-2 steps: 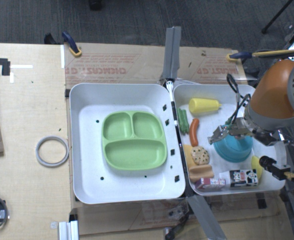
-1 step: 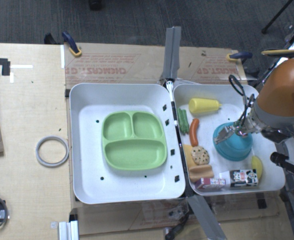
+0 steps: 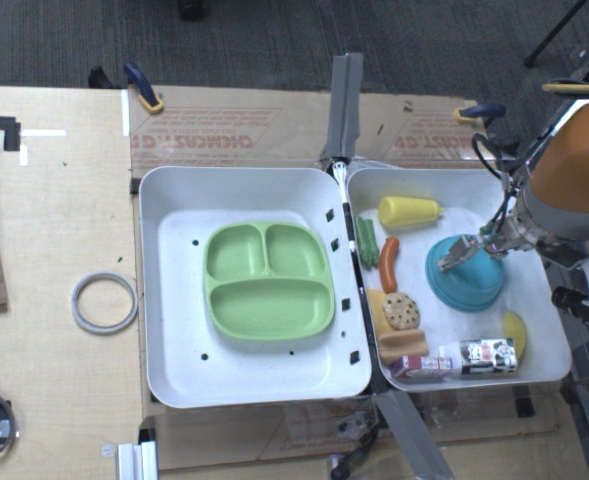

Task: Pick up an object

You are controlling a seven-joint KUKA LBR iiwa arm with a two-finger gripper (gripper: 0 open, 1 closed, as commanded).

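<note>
The right bin holds several toy items: a yellow cone-shaped piece, a green pod, an orange carrot, a cookie on a tan block, a small can lying on its side, a yellow banana piece and a blue upturned bowl. My gripper hangs just over the blue bowl's top left edge, reaching in from the right. Nothing shows between its fingers.
The left bin bears a green divided plate. A grey tape ring lies on the bench to the left. Blue-and-yellow clamps hold the cardboard at the back. A grey divider bar runs between the bins.
</note>
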